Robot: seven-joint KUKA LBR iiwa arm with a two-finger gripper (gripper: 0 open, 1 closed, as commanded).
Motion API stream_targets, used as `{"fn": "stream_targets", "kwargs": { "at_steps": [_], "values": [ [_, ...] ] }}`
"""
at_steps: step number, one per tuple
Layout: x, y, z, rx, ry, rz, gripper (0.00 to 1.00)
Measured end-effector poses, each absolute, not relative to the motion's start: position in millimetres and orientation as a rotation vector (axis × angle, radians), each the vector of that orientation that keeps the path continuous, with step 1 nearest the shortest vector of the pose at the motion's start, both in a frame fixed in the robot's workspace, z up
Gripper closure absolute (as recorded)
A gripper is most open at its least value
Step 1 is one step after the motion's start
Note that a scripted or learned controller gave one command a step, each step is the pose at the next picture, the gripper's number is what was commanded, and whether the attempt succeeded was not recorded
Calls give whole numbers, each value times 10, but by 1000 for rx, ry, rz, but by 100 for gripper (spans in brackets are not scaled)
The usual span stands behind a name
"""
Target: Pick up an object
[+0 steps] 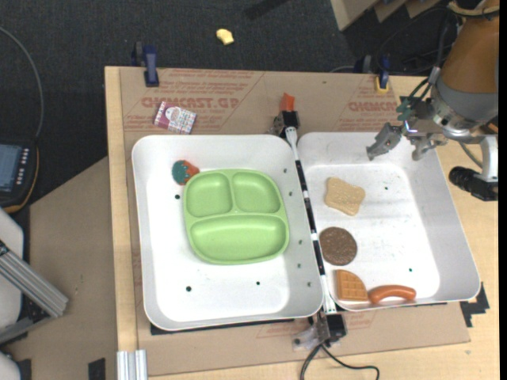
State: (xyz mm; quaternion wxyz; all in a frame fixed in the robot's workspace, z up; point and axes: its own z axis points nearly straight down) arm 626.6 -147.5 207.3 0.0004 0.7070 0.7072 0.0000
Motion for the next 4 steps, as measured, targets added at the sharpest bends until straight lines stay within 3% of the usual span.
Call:
{"fn": "stream_targets", "kwargs": {
  "at_steps": [1,2,3,4],
  "values": [
    [6174,-937,1591,2221,2230,-3,0],
    [6275,-916,864,2222,2227,-5,0],
    [5446,-1044,874,2226,2214,4,0],
    [5673,-1012,867,2217,2219,5,0]
  ]
}}
